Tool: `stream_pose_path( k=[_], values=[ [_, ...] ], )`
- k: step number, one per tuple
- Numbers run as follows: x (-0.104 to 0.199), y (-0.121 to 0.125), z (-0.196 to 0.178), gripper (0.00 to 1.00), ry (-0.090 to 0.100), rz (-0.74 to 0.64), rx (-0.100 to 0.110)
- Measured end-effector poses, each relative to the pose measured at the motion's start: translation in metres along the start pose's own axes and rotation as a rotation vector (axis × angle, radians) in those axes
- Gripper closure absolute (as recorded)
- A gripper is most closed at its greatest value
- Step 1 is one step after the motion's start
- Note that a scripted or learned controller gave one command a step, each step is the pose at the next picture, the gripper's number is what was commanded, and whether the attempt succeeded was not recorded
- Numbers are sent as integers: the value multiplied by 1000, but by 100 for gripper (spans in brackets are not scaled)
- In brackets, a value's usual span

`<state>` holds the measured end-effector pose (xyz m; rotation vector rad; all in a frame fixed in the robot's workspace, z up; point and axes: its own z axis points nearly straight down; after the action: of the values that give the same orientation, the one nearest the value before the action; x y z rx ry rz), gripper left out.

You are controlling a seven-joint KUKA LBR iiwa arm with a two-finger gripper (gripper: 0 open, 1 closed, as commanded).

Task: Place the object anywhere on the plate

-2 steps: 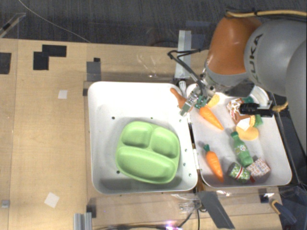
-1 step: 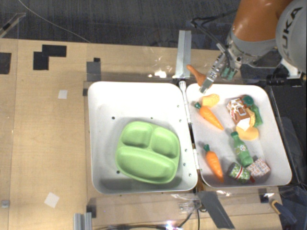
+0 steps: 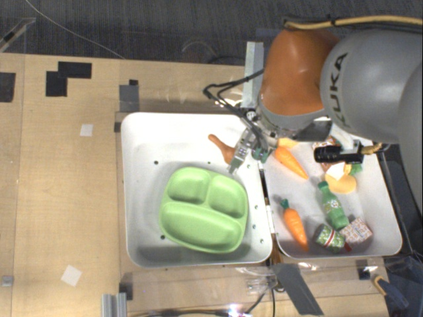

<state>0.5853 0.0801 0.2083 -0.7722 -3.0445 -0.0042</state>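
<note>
Camera view: gripper [image 3: 239, 156] over left bin, just up-right of green plate [image 3: 204, 209]. Orange-brown object [image 3: 223, 146] touching it; grip and finger spacing can't tell, blurred.

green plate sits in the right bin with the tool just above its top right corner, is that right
Not quite. The green plate sits in the left bin, not the right one. The camera view shows it there, with the tool just above its top right corner, as you said. The right bin holds the carrots and other small items.
</note>
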Motion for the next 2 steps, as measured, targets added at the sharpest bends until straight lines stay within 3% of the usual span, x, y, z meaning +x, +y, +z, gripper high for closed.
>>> stream_pose_path(
  k=[1,2],
  values=[
    [58,-59,-34,100,-7,-192,-1],
    [8,-79,-9,100,-7,-318,0]
  ],
)
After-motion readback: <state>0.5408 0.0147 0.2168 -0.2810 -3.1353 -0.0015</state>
